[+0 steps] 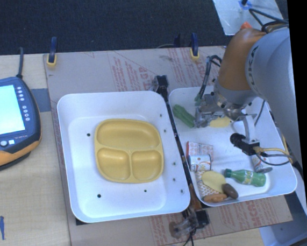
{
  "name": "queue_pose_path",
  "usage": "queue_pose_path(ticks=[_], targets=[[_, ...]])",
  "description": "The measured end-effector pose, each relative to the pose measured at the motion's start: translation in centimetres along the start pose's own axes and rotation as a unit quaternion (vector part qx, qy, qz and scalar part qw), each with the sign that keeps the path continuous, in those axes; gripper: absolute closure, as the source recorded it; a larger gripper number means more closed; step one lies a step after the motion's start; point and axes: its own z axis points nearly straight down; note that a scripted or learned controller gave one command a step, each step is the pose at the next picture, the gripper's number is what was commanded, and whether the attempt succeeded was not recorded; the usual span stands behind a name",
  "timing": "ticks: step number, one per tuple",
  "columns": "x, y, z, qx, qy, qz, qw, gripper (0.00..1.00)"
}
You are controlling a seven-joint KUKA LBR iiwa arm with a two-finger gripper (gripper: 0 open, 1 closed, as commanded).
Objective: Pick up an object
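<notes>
Gripper point(210, 118) is down in the right bin point(287, 188); its grip I cannot tell. Green object point(184, 115) lies just left; long axis diagonal.

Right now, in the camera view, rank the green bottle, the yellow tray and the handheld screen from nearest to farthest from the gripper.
1. Green bottle, right bin, below the gripper.
2. Yellow tray, left bin.
3. Handheld screen, far left on the bench.
</notes>
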Motion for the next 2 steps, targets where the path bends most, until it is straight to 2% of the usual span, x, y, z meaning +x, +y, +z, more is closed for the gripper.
queue_pose_path(ticks=[2], targets=[[-0.6, -1.74, 0.06, 0.002, 0.0, 0.0, 1.0, 1.0]])
